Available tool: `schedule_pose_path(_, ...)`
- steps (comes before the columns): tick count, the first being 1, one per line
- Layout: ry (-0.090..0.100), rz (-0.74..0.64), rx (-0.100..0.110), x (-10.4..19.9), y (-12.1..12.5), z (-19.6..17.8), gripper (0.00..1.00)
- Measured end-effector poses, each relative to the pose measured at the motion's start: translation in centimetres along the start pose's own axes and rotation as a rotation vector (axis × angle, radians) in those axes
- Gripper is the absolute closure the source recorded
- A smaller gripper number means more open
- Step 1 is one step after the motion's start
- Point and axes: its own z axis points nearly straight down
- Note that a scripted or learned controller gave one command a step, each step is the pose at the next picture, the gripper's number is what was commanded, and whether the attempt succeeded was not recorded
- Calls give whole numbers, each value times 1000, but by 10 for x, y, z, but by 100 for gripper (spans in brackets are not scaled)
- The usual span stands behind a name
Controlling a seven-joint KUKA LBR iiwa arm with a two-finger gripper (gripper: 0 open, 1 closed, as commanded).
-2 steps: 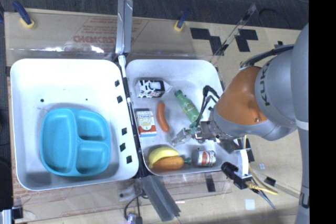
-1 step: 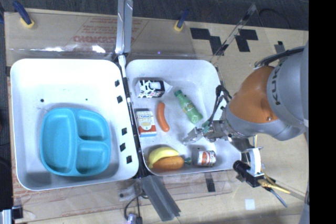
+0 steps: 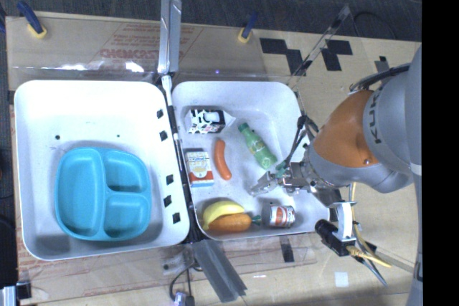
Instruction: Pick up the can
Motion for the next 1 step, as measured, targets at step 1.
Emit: schedule_pose_path(1, -1, 23, -1, 2, 0, 0, 0)
